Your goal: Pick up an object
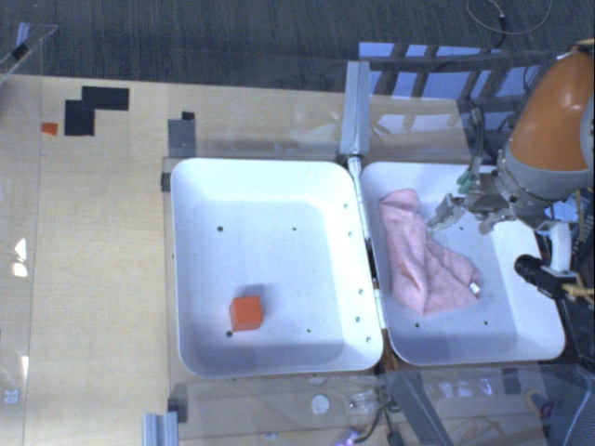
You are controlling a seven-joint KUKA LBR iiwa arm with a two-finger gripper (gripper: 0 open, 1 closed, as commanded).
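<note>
A crumpled pink cloth [420, 260] lies in the right bin [521, 342], spreading from its upper left toward the middle. A small orange cube [246, 313] rests in the lower left part of the left bin [279, 193]. My gripper [462, 220] hangs over the right bin, just above and right of the cloth's upper edge. Its fingers are spread open, one fingertip [438, 218] close to the cloth, with nothing between them. The orange-banded wrist [550, 124] rises behind it at the right.
A metal divider [364, 240] separates the two bins. Black cable and arm fittings [548, 277] overhang the right bin's right side. Black markers [91, 108] and a small orange tag [49, 129] sit on the wooden bench at far left.
</note>
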